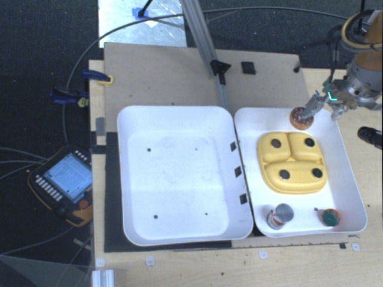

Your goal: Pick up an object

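Note:
In the right bin (349, 178) lies a big yellow moulded piece (291, 162) with black dots on it. A small brown round object (301, 119) sits at the bin's far edge. My gripper (311, 107) reaches in from the upper right, its tip right at or just above that brown object; whether it touches is unclear. Along the bin's near wall are a small silver and red object (279, 215) and a small green and orange object (329, 217).
The left bin (128, 160) stands beside the right one, their inner walls touching. A slanted grey pole (200, 31) rises behind the bins. A teach pendant (64, 181) and cables lie on the floor to the left of the bench.

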Action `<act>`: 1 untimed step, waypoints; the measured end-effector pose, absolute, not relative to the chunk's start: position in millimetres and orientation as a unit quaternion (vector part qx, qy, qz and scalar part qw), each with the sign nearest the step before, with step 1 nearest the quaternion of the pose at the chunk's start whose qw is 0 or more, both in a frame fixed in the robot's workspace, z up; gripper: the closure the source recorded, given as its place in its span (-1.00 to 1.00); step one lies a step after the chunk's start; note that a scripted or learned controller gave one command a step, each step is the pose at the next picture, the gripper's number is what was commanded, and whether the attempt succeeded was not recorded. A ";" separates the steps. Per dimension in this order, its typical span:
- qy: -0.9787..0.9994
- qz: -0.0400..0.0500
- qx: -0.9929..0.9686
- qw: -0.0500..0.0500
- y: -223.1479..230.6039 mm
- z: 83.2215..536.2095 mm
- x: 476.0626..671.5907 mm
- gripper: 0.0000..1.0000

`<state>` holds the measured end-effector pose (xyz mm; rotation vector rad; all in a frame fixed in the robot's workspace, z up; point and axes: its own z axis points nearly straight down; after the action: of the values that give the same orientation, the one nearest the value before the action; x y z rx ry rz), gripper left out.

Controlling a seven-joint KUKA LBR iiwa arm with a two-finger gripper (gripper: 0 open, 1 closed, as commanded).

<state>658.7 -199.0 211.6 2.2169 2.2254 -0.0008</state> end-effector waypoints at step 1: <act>0.709 0.000 0.706 0.001 -198.9 213.0 659.3 -1.00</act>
<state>659.3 -198.9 213.0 2.2148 2.2243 0.0015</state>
